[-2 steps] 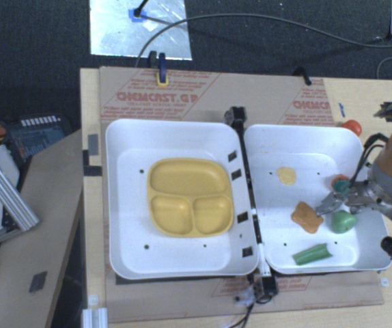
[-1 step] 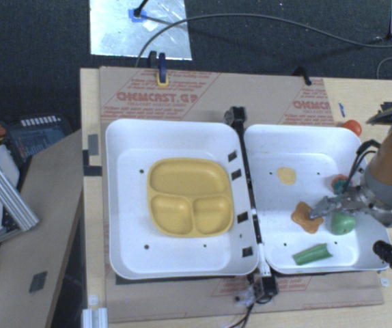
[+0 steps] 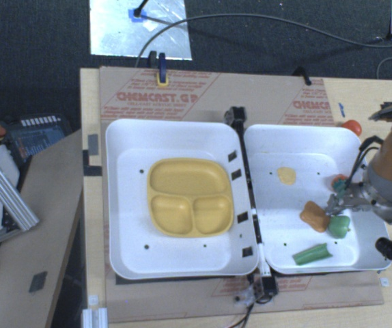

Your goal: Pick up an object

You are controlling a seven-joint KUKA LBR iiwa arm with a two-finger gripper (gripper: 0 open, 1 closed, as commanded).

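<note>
The right white bin [image 3: 298,145] holds several small items. A pale yellow disc [image 3: 287,175] lies near its middle. An orange chunk [image 3: 313,216] sits beside a round green piece [image 3: 339,227], and a long green piece [image 3: 311,254] lies near the front wall. A small red item [image 3: 337,181] shows partly behind the arm. My gripper [image 3: 335,206] is low in this bin, right above the gap between the orange chunk and the round green piece. Nothing is visibly lifted.
In the left white bin [image 3: 124,203] lies a yellow three-compartment plate [image 3: 188,197]. The arm's grey and orange body [image 3: 390,173] covers the right bin's right side. A red-orange ball [image 3: 351,126] rests outside the bin's far right corner. A black divider [image 3: 244,183] runs between the bins.
</note>
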